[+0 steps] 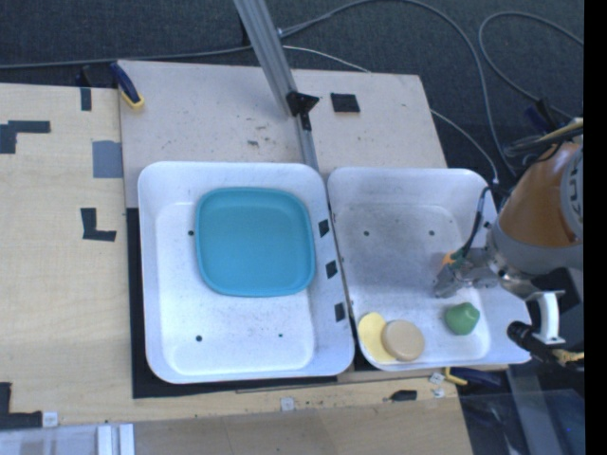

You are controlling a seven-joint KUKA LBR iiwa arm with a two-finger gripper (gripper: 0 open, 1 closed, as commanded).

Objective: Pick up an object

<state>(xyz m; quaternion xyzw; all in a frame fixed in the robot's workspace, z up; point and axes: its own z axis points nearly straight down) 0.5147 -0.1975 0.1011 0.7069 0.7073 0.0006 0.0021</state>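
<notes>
Two shallow white bins are being shown side by side on the bench, and the right bin (379,192) is being taken as the landmark for every position given below. Immediately beside its left wall the left bin (171,254) is being seen, and a blue square plate (254,241) is lying flat in the far half of that bin. Inside the right bin, near its front right corner, a small green object (462,318) is resting on the floor. Along the same bin's front edge, towards its left corner, a yellow disc (371,334) is lying flat, and a tan round object (404,339) is being seen overlapping that disc's right part. The grey arm with its orange band (536,202) is reaching over the right bin's right wall. The gripper (453,279) is being held low over the right part of the bin floor, just behind the green object and apart from it. Whether the gripper is open or closed cannot be told from this view, and no object is being seen in its grasp. A grey metal bar (270,41) is slanting away from the right bin's far left corner
</notes>
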